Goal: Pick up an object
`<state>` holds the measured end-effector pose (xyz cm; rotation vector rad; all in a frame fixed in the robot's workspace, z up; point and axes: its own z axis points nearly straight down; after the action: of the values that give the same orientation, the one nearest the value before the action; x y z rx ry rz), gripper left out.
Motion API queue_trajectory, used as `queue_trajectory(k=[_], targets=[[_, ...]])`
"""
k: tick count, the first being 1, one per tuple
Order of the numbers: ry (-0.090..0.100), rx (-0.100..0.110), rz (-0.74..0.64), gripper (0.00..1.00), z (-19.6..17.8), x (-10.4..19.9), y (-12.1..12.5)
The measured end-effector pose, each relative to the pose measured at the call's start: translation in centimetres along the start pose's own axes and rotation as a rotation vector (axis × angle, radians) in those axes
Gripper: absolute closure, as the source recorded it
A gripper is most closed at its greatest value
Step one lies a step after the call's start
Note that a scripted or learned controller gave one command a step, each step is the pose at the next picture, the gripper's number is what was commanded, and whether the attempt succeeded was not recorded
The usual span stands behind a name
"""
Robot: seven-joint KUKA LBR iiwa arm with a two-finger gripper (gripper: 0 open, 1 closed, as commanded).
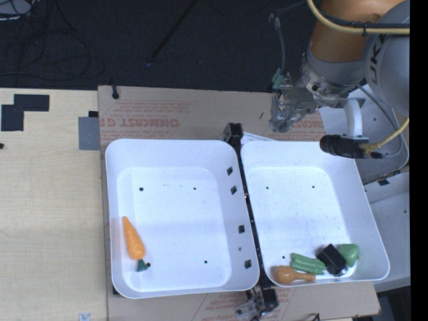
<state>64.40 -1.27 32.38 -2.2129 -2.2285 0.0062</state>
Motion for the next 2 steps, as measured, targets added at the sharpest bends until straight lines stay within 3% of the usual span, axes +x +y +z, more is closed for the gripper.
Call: queue_trajectory(k=[1,2], targets=[[0.001,0.006,0.010,1.00,7.1,-3.6,-0.2],[0.003,-0.009,0.003,1.00,-0.6,1.2,0.1]])
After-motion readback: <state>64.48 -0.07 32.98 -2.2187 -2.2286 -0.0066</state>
